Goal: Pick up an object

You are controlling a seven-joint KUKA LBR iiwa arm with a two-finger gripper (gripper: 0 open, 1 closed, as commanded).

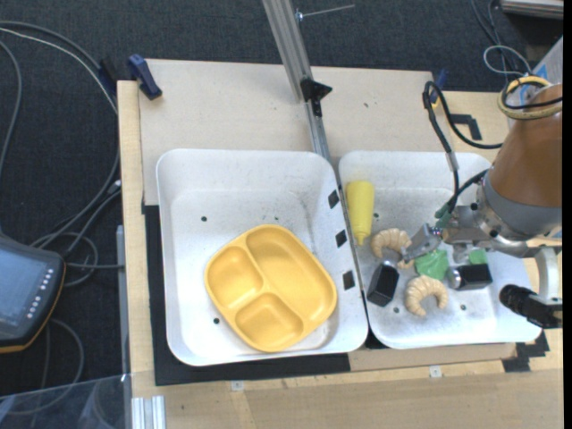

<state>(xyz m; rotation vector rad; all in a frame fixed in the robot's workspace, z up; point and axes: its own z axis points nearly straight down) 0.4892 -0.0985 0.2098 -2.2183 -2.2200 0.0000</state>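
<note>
Nearest lies the yellow divided plate [271, 286] in the left bin [179, 181]. Across in the right bin [393, 164], the gripper [427, 250] hangs low over a green object [432, 264] between two croissants [427, 295], likely lining up a grasp. Whether anything is caught I cannot tell.

arm [527, 164]: orange band, grey wrist | black cables | claw [435, 239]: silver metal

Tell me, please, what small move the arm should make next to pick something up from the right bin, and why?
Probably a short, straight descent onto the green object. The gripper sits just above it, over the right bin, and nothing visible is held. Two croissant-shaped pieces and a black block crowd close, so sideways travel risks knocking them.
</note>
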